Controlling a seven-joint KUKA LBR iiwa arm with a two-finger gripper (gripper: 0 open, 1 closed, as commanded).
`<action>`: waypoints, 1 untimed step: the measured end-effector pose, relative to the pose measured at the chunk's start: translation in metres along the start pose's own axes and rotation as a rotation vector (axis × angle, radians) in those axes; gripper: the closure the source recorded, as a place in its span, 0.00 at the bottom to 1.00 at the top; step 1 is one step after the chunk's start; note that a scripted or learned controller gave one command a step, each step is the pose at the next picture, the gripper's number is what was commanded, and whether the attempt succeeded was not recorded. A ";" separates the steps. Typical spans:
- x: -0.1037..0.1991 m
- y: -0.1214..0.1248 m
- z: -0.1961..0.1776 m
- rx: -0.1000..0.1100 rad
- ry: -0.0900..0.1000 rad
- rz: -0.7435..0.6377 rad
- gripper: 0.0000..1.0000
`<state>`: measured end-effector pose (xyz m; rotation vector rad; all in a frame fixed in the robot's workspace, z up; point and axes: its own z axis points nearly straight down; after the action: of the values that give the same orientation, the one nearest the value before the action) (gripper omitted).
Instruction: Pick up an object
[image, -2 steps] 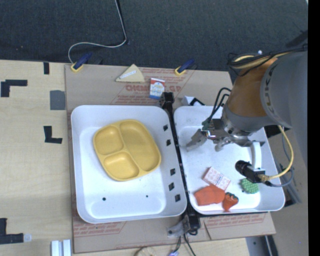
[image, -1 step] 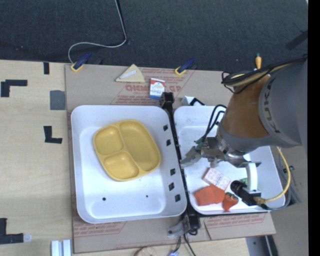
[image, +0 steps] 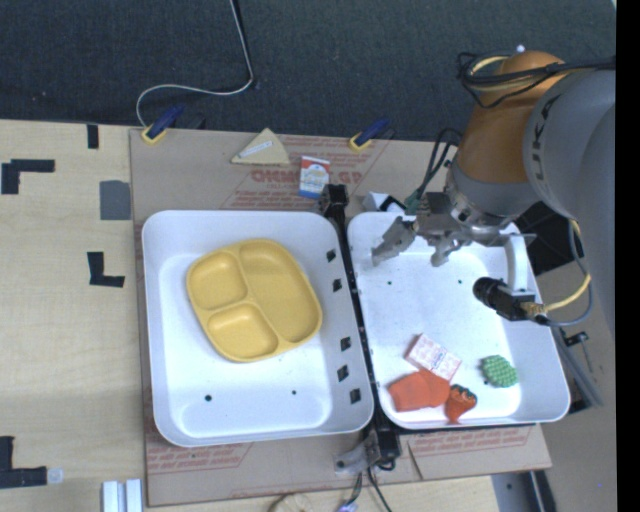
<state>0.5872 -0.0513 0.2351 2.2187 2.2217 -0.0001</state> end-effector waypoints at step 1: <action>-0.057 -0.074 0.001 0.003 0.000 0.003 0.00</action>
<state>0.5130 -0.1088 0.2343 2.2229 2.2200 -0.0035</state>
